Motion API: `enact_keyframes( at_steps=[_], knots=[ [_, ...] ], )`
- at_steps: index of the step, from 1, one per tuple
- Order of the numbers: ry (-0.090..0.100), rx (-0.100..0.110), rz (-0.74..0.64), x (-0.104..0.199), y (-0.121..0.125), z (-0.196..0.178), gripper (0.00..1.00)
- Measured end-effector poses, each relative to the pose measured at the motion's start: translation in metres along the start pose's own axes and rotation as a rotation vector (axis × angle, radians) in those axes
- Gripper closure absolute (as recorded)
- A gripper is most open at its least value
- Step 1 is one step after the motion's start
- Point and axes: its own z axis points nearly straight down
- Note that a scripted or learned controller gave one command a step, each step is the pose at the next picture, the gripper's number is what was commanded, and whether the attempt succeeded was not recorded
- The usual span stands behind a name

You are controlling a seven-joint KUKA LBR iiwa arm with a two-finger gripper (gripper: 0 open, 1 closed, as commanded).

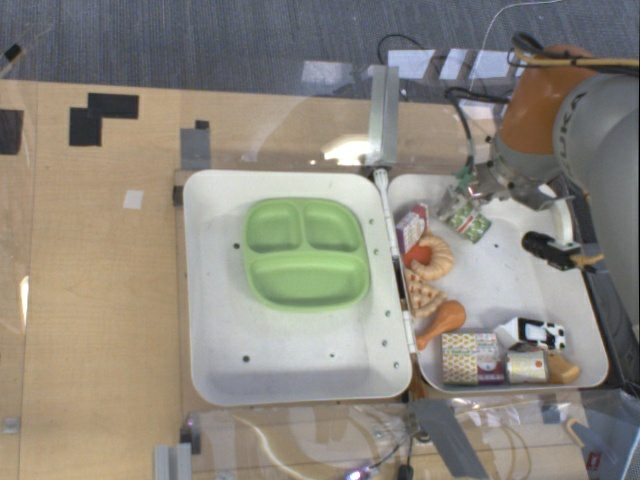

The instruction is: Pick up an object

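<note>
A light green plastic divided plate (304,252) with three compartments lies in the left shallow white bin (215,358), which rests on a pale wooden bench (90,318) marked with black tape patches (100,116).

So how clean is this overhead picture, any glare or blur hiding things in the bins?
Camera view: a bright glare patch sits on the left bin's far rim, reflections streak the clear sheet around the bench, and the arm is soft. The green tray reads sharply; the gripper area is cluttered.
</note>
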Motion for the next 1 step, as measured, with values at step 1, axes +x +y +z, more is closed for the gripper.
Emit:
enact_keyframes(
  at_steps=[1],
  knots=[
    [0.007,0.011,-0.005,0.0914,0.0137,-0.1100,1.00]
  ],
)
